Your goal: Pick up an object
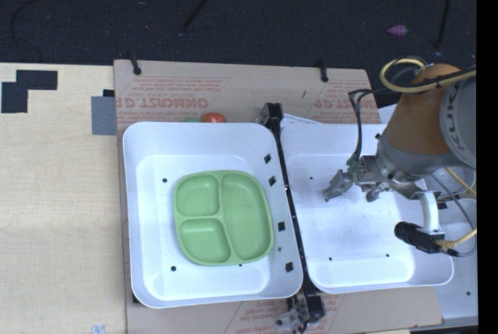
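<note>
- The green divided plate (223, 217) lies flat on the floor of the left bin (148, 161), at the centre-left of the frame. It has three compartments, and its longer side runs roughly from upper left to lower right.
- A small red-orange object (213, 118) sits just beyond the left bin's far rim, in the upper middle of the frame, on the cardboard sheet (233, 91) covering the worktop. What it is cannot be made out.
- A black divider (284, 200) runs between the two bins, so it stands between the plate and the arm.
- The pincer (339, 188) hangs over the right bin (366, 262), at the centre-right of the frame, pointing left. Whether it is spread or pressed together cannot be told, and nothing is seen in it.
- The relation that matters is that the plate lies to the left of the pincer and a little lower in the frame, well apart and in the other bin. I judge a pick needs a leftward reach across the divider.
</note>
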`<act>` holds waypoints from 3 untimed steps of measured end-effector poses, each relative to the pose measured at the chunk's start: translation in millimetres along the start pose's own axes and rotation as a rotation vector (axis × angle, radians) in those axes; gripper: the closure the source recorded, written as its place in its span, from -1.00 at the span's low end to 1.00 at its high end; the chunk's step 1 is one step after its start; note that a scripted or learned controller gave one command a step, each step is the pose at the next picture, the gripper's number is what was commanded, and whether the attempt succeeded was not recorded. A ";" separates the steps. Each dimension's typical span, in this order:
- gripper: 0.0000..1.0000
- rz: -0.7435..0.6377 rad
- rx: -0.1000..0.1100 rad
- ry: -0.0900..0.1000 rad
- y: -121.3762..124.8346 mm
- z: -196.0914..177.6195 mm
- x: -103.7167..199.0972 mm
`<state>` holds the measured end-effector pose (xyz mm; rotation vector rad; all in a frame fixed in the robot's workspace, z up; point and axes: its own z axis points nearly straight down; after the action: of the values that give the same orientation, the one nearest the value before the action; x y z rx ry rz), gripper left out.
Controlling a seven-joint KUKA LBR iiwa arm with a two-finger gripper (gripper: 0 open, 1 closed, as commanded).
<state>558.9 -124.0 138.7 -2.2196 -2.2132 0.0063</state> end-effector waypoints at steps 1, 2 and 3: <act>1.00 0.005 -0.002 -0.001 0.3 -12.7 -1.8; 1.00 0.006 -0.011 -0.003 0.6 -71.5 -12.0; 1.00 0.007 -0.007 -0.002 0.5 -78.1 -13.4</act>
<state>560.0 -137.5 216.8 -2.2320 -2.2092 0.0007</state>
